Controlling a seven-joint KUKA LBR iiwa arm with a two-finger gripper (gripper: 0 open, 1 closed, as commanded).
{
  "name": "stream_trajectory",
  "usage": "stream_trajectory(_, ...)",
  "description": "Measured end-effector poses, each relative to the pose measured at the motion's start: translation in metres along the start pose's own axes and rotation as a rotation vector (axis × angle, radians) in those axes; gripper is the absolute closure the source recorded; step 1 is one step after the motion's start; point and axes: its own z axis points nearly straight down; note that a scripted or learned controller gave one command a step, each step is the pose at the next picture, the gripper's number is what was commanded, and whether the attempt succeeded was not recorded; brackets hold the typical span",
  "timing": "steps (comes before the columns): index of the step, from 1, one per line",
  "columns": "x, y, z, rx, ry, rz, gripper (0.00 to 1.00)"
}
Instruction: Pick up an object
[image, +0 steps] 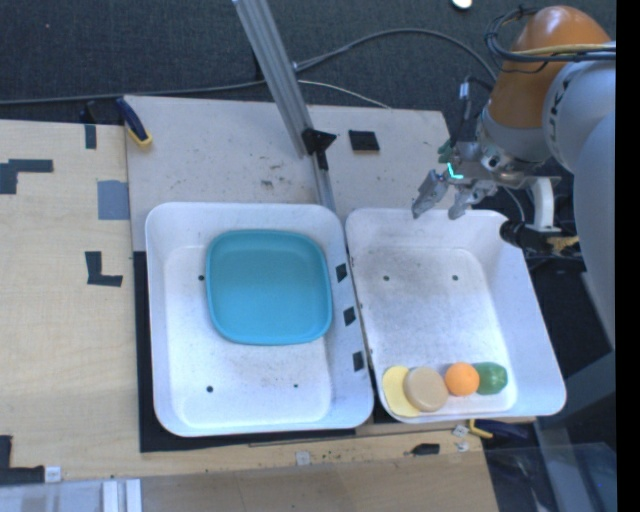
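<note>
Camera view, left to right. Left shallow white bin (170, 330) carries a teal rounded-square plastic plate (268, 286), lying flat in the bin's upper half, roughly centred between the side walls. Silver metal post (285, 85) runs diagonally from the top edge down to the seam between the bins. Right shallow white bin (440, 290) has a speckled bare floor through its upper and middle area. Four small items sit in a row along its near wall, touching or just beside each other: pale yellow flat disc (395, 392) leftmost, tan round puck (427, 388) overlapping it, orange ball (461, 379) next, green rounded piece (491, 377) at the right end. Grey two-finger gripper (441, 204) hangs over the far rim of the right bin, well apart from that row. Its two fingers stand spread with a clear gap, nothing between them. Grey arm with orange band (545, 60) enters at upper right.
</note>
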Motion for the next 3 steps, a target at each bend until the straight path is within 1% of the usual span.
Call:
stream_trajectory(1,0.0,0.0,0.0,0.0,0.0,0.0,0.0)
stream_trajectory(2,0.001,-0.004,0.043,0.004,0.0,0.0,0.0)
stream_trajectory(3,-0.003,0.001,0.09,0.004,0.0,0.0,0.0)
